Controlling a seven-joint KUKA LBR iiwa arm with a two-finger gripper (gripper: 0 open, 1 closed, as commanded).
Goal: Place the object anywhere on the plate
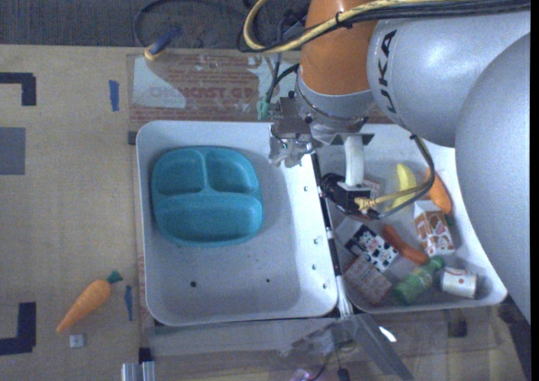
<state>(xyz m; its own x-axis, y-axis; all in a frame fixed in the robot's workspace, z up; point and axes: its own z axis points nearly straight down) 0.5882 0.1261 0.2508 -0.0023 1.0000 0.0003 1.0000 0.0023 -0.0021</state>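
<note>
Gripper point(290, 150) hovers at the blue plate's point(206, 195) three o'clock, grasp state indeterminate; risk: an empty or weak grasp delivers nothing onto the plate.

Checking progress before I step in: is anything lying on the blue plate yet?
No, the blue plate in the left bin has all its compartments bare, and the toys sit in the right bin.

The plate point(206, 195) lies in the left bin point(232, 299); several small things lie together in the right bin point(487, 282); a toy carrot point(84, 303) lies on the bench left of the bins.
</note>
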